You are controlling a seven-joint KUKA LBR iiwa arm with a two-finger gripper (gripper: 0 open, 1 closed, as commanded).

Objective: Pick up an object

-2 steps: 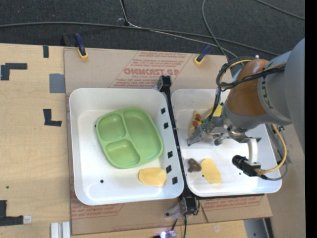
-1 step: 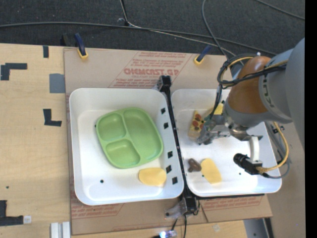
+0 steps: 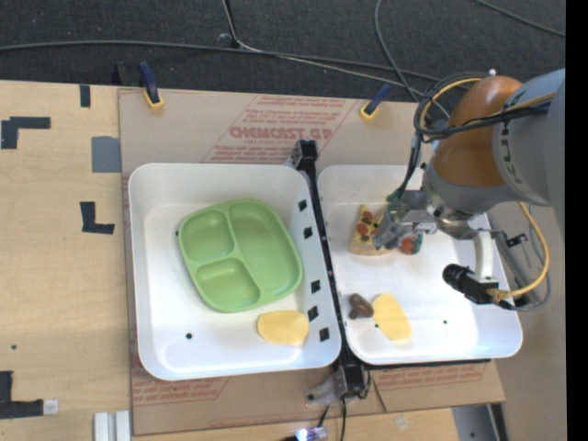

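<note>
Gripper (image 3: pixel 401 232) is sitting low in the right bin (image 3: pixel 478 338), at centre right of the frame, directly over a small multicoloured object (image 3: pixel 368 230) lying on a pale flat piece near the bin's upper left area. Gripper state cannot be determined: its tips are merging with the coloured object, and whether anything is sitting between them is not readable. The grey arm (image 3: pixel 524 145) with its orange band is entering from the right edge of the frame, with yellow and black cables looping beside it.

Lower in the right bin, a yellow flat object (image 3: pixel 392 318) is lying just beside a small dark brown object (image 3: pixel 358 307), both near the divider between the bins.

The left bin (image 3: pixel 152 274), at centre of the frame, is holding a green compartment tray (image 3: pixel 239 255), tilted slightly. A second yellow object (image 3: pixel 283 327) is lying just below the tray's lower right corner.

Both bins are resting on a cardboard sheet (image 3: pixel 276 127) on the table (image 3: pixel 55 274).
</note>
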